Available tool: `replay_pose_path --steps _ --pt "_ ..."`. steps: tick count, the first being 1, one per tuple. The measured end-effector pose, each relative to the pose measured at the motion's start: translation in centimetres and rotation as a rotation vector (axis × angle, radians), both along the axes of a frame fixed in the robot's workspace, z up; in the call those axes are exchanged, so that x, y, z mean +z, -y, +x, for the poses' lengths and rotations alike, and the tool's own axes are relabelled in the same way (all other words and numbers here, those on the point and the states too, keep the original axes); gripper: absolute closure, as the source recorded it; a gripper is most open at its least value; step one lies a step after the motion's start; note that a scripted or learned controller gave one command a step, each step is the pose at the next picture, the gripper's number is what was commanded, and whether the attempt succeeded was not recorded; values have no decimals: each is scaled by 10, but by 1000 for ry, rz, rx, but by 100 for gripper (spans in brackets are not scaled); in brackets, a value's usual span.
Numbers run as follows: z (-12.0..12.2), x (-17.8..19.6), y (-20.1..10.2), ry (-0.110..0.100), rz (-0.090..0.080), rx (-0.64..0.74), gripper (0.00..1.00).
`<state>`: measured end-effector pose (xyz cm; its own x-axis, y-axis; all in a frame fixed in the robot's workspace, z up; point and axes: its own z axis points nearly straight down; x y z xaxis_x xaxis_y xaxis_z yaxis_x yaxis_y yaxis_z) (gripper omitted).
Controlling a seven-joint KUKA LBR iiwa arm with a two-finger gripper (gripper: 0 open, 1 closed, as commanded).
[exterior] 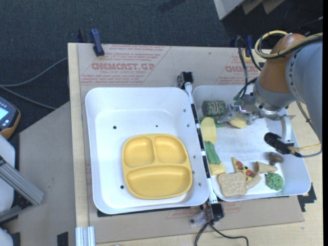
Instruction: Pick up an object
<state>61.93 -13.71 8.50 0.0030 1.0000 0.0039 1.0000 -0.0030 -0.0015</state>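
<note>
The right bin (pixel 302 181) holds several toy foods. A green can (pixel 213 107) lies at its back left, with a small yellow piece (pixel 237 122) just to its right. My gripper (pixel 240 111) hangs low over the gap between the can and the yellow piece, close to both. The grey arm with its orange band (pixel 277 70) reaches in from the right above it. A yellow-green corn cob (pixel 210 145) lies along the bin's left wall. Toast (pixel 233 184), a pizza slice (pixel 243 168) and green broccoli (pixel 274 181) lie near the front.
The left bin (pixel 102 111) carries a yellow divided plate (pixel 156 165). A black part with a yellow cable (pixel 278 142) hangs over the right bin's right side, with a brown piece (pixel 275 158) beside it. The divider (pixel 197 132) between the bins runs front to back.
</note>
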Motion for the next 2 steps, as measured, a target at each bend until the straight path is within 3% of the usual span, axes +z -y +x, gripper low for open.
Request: replay_pose_path --steps 1,2 --pt "2 14 -1 7 -3 5 100" --pt "-74 88 -40 -4 0 4 100"
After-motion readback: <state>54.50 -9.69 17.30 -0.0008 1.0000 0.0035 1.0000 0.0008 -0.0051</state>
